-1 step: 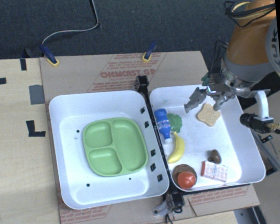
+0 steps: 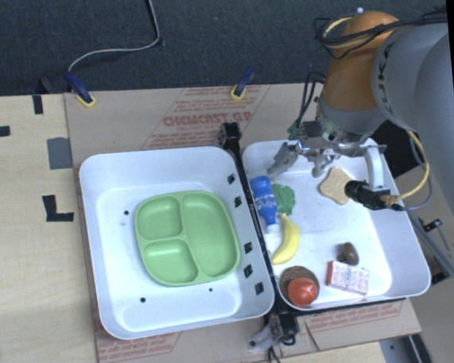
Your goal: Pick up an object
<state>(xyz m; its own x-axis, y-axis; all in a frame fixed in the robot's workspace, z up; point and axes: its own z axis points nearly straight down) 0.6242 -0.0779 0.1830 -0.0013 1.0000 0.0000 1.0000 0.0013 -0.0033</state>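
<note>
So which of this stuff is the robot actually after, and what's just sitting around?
Could be picked, right bin:
- slice of bread, nearest the pincer
- blue bottle
- green item
- banana
- tomato
- brown lump
- small red carton

Lying about:
- green divided plate
- left bin
- blue clamps

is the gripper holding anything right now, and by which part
Cannot be told. The gripper hangs over the right bin next to the toast slice, but nothing shows between its fingers.
</note>
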